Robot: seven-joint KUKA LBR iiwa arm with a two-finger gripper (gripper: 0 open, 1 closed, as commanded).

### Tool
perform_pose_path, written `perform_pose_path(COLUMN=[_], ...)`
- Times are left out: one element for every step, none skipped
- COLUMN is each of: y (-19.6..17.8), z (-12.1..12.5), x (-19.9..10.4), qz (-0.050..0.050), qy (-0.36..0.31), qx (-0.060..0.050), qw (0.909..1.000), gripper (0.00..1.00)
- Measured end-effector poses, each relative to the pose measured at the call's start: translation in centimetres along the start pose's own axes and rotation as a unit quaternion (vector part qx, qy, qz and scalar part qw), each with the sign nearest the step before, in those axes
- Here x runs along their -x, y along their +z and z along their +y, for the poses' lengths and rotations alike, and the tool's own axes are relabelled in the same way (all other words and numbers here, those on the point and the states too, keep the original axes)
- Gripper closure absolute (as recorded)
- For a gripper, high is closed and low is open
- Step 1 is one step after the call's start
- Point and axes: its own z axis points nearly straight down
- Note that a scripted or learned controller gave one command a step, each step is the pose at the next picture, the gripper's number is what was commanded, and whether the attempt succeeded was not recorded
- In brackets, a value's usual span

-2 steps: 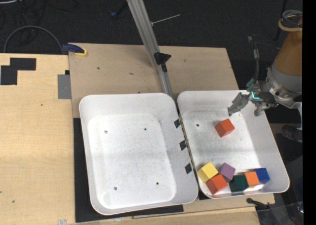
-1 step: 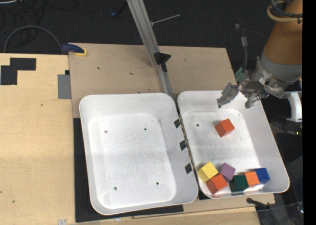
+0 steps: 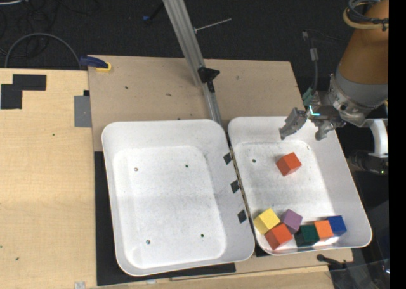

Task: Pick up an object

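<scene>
Bins sit side by side on the surface (image 3: 158, 88): the left bin (image 3: 168, 196) and the right bin (image 3: 336, 180), which carries the blocks. Hand (image 3: 309, 127) hovers over the right bin's far rim with its fingers spread apart and nothing between them. An orange-red cube (image 3: 288, 163) lies alone just below it, apart from the fingers. Along the near edge cluster a yellow cube (image 3: 268, 219), purple cube (image 3: 292, 219), red cube (image 3: 278, 236), green cube (image 3: 307, 235), orange cube (image 3: 324, 228) and blue cube (image 3: 337, 224).

Even overhead light, soft shadows, dark background, slightly grainy
</scene>
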Motion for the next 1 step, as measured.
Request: perform_pose_path(y=[-3.29], z=[5.49], x=[6.86], qz=[-0.002], qy=[0.003], qx=[0.003], qw=[1.0], gripper=[0.0])
